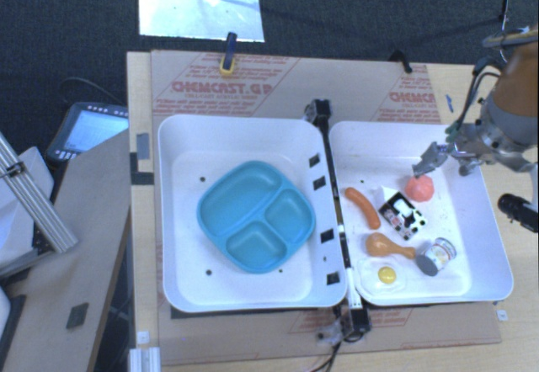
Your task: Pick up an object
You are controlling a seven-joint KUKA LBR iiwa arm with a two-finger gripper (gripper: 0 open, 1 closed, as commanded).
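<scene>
The right bin [493,231] holds several small objects. A pink-red ball [420,188] lies near its back, with an orange sausage [362,206] and a black-and-white toy [401,216] to its left. Nearer the front are an orange spoon-shaped piece [389,246], a small grey can [436,255] on its side and a fried-egg toy [386,275]. My gripper [446,163] hangs over the back right of this bin, just above and right of the ball. Its fingers are open and nothing sits between them.
The left bin [181,193] holds a blue divided plate [255,215]. A black divider with clips [330,193] runs between the two bins. The arm's grey body and orange band [514,101] stand over the right bin's far right corner.
</scene>
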